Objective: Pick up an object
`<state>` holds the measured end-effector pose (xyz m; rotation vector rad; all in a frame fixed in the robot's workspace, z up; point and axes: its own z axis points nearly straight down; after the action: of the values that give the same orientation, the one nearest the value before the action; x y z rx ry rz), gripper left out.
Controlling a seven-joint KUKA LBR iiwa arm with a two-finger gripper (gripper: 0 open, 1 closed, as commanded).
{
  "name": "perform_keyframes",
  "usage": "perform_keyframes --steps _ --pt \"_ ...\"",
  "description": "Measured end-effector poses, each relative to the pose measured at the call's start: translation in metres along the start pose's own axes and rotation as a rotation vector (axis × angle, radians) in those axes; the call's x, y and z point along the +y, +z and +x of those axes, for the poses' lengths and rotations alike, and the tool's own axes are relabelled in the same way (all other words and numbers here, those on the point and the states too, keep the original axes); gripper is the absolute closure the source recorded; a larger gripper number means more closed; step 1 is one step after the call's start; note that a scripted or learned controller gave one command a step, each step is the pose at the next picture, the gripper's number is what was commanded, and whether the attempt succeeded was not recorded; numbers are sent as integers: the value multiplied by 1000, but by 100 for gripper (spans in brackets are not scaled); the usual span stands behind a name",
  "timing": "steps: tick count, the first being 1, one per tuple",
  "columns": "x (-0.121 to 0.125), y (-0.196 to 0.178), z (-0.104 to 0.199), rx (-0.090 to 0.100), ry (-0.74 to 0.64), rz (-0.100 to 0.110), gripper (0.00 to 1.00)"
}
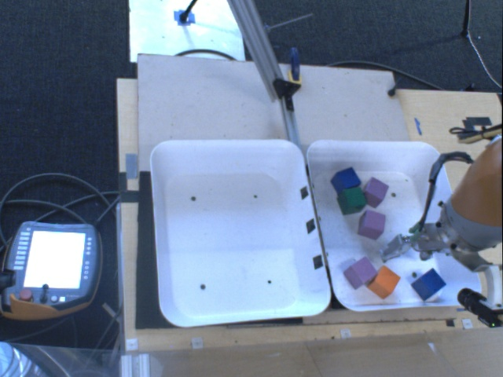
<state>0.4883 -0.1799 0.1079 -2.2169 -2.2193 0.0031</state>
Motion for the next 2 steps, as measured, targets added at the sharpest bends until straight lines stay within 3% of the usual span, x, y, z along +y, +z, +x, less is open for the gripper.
perform_keyframes --steps 1,2 --pt "3 -14 -1 -3 -3 -9 100" --pt "9 -76 4 -5 -5 -13 100"
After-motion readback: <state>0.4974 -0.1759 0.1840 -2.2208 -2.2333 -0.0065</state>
